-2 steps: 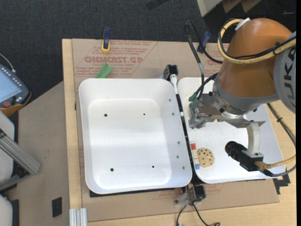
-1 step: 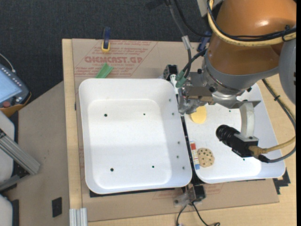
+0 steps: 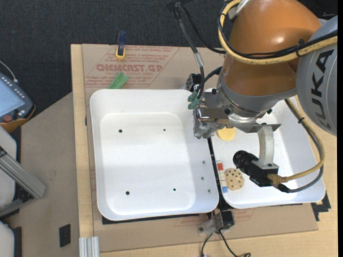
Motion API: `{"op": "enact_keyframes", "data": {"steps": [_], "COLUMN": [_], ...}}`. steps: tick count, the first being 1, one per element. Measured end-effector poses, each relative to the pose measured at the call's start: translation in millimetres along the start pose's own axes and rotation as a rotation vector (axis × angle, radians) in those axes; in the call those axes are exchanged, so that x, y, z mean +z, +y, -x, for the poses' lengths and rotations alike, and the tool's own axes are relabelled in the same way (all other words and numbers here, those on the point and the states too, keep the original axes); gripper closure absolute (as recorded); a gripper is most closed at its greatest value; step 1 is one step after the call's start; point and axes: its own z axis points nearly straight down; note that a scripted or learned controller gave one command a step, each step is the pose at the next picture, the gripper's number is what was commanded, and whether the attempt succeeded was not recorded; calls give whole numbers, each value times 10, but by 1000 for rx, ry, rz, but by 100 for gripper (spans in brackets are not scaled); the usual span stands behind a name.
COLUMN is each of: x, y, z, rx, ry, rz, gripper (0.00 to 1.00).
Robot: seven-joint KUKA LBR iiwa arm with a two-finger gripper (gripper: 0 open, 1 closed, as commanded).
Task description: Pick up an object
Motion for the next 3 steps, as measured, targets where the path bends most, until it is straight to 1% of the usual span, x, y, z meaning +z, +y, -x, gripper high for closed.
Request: {"op": "enact_keyframes", "data": {"steps": [1, 2, 3], "x": [-492, -491, -1187], "y": [7, 3, 106], "z": [-128, -388, -607], "rx": [-1, -2, -1], "ry": [2, 1, 4], "rz": [12, 8, 15], "gripper": [100, 100, 100]}}
